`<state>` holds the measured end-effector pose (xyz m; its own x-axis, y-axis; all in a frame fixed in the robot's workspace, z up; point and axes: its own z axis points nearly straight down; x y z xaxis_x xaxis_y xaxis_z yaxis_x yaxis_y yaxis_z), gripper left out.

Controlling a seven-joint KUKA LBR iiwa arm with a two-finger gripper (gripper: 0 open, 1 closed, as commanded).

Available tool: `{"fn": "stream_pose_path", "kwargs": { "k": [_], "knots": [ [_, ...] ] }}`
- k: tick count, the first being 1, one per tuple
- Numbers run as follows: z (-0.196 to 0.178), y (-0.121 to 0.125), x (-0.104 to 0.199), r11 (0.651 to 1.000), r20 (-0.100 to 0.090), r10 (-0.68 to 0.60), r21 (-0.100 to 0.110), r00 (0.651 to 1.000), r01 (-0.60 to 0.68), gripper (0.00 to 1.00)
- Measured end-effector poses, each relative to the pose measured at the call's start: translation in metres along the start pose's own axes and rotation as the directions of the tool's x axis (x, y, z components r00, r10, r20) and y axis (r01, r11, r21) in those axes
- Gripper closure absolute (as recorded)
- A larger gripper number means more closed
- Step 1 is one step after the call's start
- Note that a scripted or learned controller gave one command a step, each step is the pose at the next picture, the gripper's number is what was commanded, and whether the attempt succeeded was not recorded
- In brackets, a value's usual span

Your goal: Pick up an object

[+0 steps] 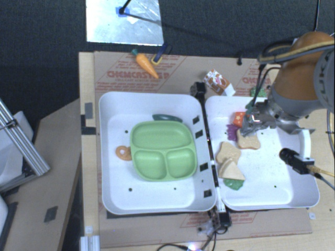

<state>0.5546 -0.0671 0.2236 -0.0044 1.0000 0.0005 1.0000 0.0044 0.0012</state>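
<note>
Gripper: the gripper [253,120] is low over the upper part of the right bin [272,192], directly above a slice of bread [248,140]. Whether it is spread or pressed together cannot be told; the wrist housing covers it from this angle. No object is visibly held.
Arm: the grey arm [298,82] with its orange band enters from the right and is cut off by the frame edge.
Hard to make out: a red piece [239,119] and a purple piece [232,133] lie just beside the gripper, partly covered, identity unclear. A green scrap [235,184] shows under the lowest bread.
Right bin contents: the slice of bread below the gripper; two more bread pieces [228,151] [231,170] stacked near the bin's left wall; the red, purple and green pieces.
Left bin: the left bin [112,140] holds a green divided plate [161,150] at its centre, a small pretzel [123,152] just left of the plate, and a dark green item [167,117] touching the plate's upper edge, partly hidden.
Surface: a toy carrot [147,66] and a small wrapped packet [217,82] lie on the surface above the bins.
</note>
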Motion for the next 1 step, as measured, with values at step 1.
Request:
{"fn": "stream_pose_path", "kwargs": {
  "k": [1],
  "knots": [
    [0.0021,0.0165,0.0066,1.000,0.000,-0.002,-0.001,1.000,0.002,1.00]
  ]
}}
